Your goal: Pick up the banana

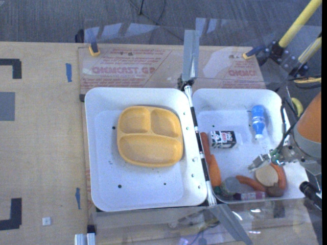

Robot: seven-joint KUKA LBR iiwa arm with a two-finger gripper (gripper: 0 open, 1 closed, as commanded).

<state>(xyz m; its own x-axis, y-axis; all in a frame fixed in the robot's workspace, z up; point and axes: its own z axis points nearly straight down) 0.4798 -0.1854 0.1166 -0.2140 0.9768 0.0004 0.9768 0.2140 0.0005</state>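
Grey carpet lies beyond a pale wooden tabletop (41, 137) that carries 2 shallow white bins side by side, with a printed cardboard sheet (122, 68) under their far edges. The left bin (97, 188) holds 1 yellow divided plate (150, 136), lying flat near its middle.

The right bin (225, 98) is more crowded. A blue bottle (258, 120) lies toward its far right, and a small black-and-white carton (223, 139) sits near the centre. An orange carrot (213, 167) runs along the left wall, and a second carrot (250, 182) lies near the front wall, just beside a round beige item (266, 175).

The arm (311, 129) reaches in from the right. Its gripper (268, 160) is low over the bin's front right corner, right above the beige item. Whether it is spread or pressed together cannot be told, and nothing is seen pinched in it.

The banana cannot be made out with certainty. A small yellow curved piece (298, 105) shows by the right bin's right rim, largely hidden.
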